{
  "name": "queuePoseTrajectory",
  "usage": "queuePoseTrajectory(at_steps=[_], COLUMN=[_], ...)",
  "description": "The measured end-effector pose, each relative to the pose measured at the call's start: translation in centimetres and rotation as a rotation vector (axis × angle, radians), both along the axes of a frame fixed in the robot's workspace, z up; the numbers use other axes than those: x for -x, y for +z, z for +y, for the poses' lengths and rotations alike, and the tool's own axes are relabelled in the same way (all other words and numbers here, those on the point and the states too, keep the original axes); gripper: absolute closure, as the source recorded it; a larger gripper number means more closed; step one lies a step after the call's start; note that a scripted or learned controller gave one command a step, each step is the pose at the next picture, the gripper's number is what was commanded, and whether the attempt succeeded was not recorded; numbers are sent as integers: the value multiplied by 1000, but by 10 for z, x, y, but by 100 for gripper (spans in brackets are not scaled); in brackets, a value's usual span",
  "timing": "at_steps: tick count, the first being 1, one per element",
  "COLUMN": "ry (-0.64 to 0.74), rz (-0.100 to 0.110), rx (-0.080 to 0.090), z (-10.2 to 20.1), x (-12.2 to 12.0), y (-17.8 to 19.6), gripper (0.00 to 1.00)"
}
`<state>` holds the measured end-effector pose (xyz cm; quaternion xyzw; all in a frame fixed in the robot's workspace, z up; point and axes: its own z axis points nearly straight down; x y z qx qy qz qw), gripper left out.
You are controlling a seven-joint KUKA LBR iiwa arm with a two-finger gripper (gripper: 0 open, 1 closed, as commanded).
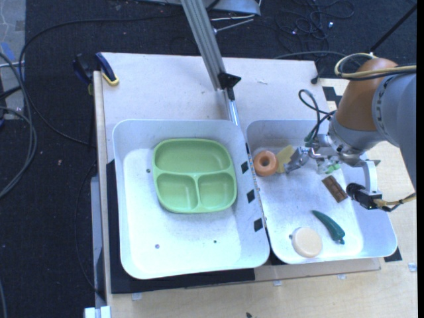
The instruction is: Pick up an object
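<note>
1. Down in the right bin [371, 240], the gripper [296, 162] sits low near the far left corner, its tip just beside a pale yellow piece [285, 155]; whether the gripper is spread or closed cannot be told.
2. Just left of that piece lies an orange ring [265, 163], close against the bin's left wall.
3. Nearer the camera, a brown block [334, 188], a green pepper-like piece [330, 225] and a cream round disc [307, 242] lie apart from one another.
4. Across the divide, the left bin [132, 230] holds a green divided plate [195, 175].
5. A slanted metal pole [205, 35] crosses the tabletop [159, 85] behind the bins, and dark cables loop off the arm's wrist over the right bin.
</note>
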<state>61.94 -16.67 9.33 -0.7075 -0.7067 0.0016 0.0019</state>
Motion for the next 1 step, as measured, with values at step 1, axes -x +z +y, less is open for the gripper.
queuePoseTrajectory(at_steps=[1], ry=[0], rz=[-8], rx=[2], z=[0], x=[-2], y=[15], gripper=[100])
